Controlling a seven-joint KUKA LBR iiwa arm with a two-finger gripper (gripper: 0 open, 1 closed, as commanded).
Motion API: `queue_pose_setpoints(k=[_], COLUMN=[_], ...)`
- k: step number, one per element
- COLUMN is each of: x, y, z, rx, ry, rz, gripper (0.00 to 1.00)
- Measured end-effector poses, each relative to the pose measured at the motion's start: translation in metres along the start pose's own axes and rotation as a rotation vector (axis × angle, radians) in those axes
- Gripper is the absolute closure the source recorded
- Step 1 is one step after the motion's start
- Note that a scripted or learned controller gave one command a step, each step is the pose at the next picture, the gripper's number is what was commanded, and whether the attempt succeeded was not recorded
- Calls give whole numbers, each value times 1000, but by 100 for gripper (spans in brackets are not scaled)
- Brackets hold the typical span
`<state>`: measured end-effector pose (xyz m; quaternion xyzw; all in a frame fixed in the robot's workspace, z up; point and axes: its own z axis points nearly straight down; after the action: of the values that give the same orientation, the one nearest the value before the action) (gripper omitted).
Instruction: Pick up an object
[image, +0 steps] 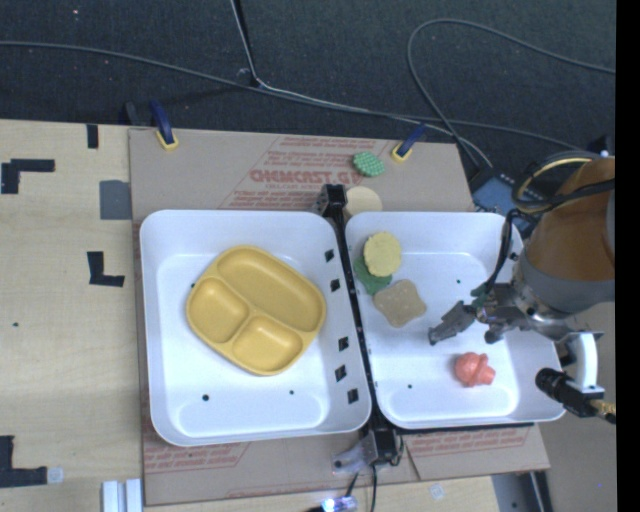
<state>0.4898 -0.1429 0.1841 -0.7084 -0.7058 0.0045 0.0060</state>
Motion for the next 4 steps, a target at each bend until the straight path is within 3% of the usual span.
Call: queue_pose_setpoints(k=[1,3,4], x=[0,2,2], y=[3,13,14], z=[-6,101,88], rx=[-13,-14,-18], ry=[-2,-3,-5], rz=[-4,-4,-4], gripper=[0,0,100])
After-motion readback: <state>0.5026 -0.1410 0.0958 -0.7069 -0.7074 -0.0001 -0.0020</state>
